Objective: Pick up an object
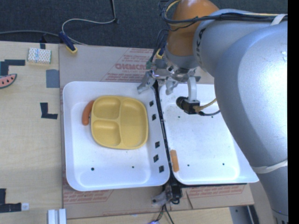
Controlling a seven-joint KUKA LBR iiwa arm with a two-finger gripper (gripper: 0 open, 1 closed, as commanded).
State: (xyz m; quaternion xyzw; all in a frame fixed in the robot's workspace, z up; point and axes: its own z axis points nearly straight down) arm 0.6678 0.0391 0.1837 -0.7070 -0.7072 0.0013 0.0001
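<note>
Seen from above at a slant, two shallow white bins sit side by side on a tabletop (28, 139). The left bin (79, 171) holds a yellow divided plate (119, 122) at its centre. An orange sausage-shaped toy (86, 113) lies touching the plate's left edge, its long axis running nearly up and down the frame. A second small orange piece (174, 160) lies in the right bin (205, 143), just beside the wall shared by the bins, lower centre, also pointing roughly up and down.

The grey arm (252, 78) fills the right and upper right. Its tool (161, 82) hangs over the top of the shared wall, fingers spread apart and grasping nothing. A small black part (187, 105) with a cable hangs beside it over the right bin.
</note>
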